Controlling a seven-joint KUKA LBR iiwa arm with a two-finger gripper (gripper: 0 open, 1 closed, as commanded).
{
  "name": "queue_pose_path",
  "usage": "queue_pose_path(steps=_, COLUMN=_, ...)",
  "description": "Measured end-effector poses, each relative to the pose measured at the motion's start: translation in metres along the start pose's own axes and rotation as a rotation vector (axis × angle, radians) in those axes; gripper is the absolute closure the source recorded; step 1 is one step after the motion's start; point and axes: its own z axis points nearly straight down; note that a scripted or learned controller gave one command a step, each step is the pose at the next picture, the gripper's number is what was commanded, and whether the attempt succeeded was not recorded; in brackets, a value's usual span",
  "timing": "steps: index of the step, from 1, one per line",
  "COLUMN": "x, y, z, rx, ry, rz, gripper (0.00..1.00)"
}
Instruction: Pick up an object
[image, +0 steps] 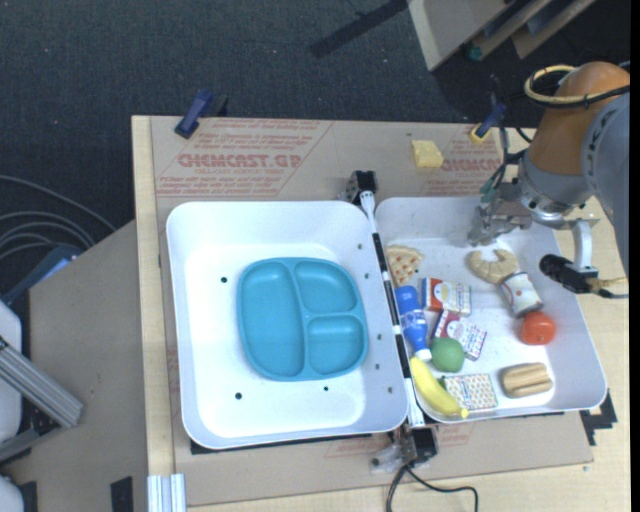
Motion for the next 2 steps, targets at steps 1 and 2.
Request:
queue_pose_path(steps=1, x=0.000, y=0.000, z=0.000, rx=0.000, ry=0.000, rz=0.000, gripper=0.00)
queue_pose_path(steps=2, x=0.001, y=-0.001, z=0.011, rx=0.003, ry=0.001, rz=0.000, gripper=0.00)
